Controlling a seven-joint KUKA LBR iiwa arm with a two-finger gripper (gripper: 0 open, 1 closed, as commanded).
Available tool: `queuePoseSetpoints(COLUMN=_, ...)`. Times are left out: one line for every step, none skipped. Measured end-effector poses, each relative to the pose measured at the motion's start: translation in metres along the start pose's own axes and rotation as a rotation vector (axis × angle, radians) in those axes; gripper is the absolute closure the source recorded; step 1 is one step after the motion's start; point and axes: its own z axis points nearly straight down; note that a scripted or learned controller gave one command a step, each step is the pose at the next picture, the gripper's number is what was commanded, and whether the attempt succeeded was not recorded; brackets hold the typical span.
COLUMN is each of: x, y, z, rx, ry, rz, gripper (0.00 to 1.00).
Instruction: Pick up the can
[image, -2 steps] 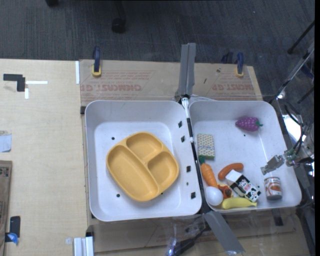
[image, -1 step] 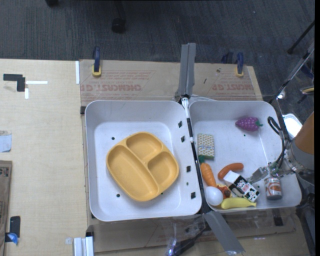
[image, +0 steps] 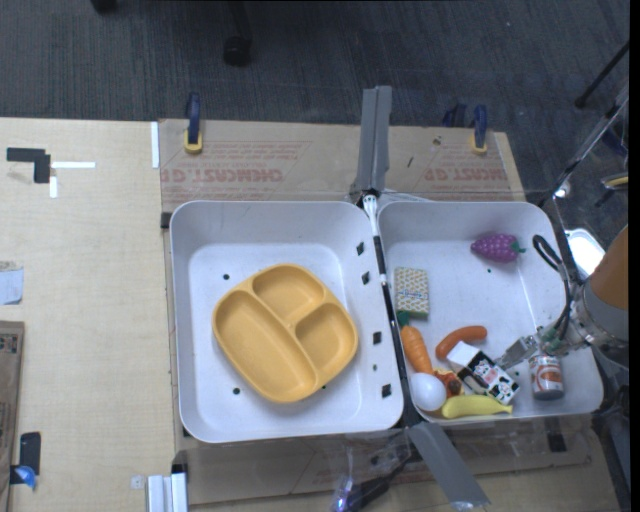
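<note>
The can (image: 547, 378) is small, silver with a red and white label. It stands upright in the front right corner of the right bin (image: 455, 225). My gripper (image: 537, 349) reaches in from the right edge and hangs just above and behind the can's top, very close to it or touching it. The grey arm with its orange band (image: 607, 262) rises behind it at the right edge and hides the bin's right wall.
A black-and-white box (image: 490, 377), a banana (image: 478, 406), a white egg (image: 427, 391), a carrot (image: 416, 349) and a sausage (image: 461, 339) crowd the floor left of the can. Purple grapes (image: 496, 247) and a sponge (image: 411, 292) lie farther back. The left bin holds a yellow divided plate (image: 285, 332).
</note>
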Motion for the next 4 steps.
queuePoseSetpoints(x=0.020, y=0.006, z=-0.091, rx=-0.001, ry=-0.008, rz=-0.186, gripper=0.00)
queuePoseSetpoints(x=-0.002, y=0.000, z=-0.014, rx=-0.004, ry=-0.012, rz=-0.242, gripper=0.00)
queuePoseSetpoints(x=-0.004, y=0.000, z=-0.003, rx=-0.003, ry=-0.011, rz=-0.439, gripper=0.00)
queuePoseSetpoints(x=-0.004, y=-0.001, z=-0.002, rx=-0.002, ry=-0.009, rz=-0.434, gripper=0.00)
